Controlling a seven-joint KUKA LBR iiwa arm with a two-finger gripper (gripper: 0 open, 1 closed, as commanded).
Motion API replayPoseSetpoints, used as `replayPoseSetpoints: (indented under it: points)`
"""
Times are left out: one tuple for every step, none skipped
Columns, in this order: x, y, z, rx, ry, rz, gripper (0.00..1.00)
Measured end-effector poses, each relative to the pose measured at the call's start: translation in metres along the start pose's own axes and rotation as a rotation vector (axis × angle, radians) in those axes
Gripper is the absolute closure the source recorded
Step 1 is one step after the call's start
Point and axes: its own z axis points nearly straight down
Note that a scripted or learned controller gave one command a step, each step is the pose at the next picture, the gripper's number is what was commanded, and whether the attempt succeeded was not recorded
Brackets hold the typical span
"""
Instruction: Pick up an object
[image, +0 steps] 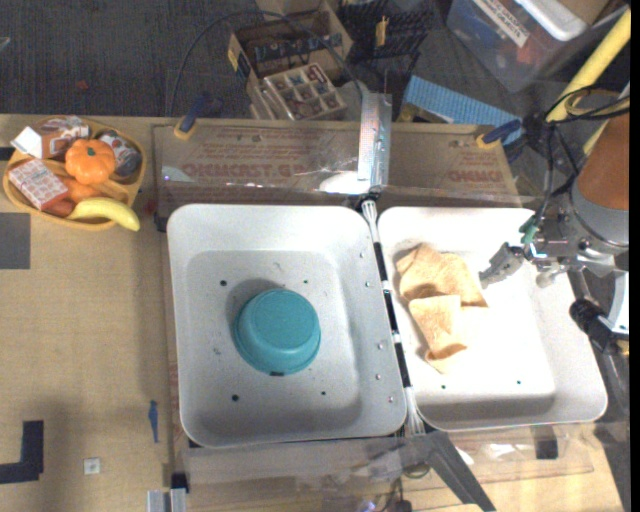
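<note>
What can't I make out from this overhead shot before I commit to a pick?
- Gripper, camera view: small and blurred above the right bin, so its contact with the tan cloth is unclear.
- Arm, camera view: cut off by the right edge past the wrist.
- Tan cloth: its folds hide whatever lies beneath.
- Teal bowl, left bin: upside down, so its inside is hidden.
- Basket, top left: the packets' labels are too small to read.
</note>
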Motion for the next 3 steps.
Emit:
replayPoseSetpoints:
  points:
    - [-0.009,0.016,0.102,-0.001,0.000,0.007,0.00]
    - [0.044,0.032,0.125,-0.009,-0.001,-0.082,0.00]
    - [0.043,0.034,0.114,-0.015,0.000,-0.078,1.00]
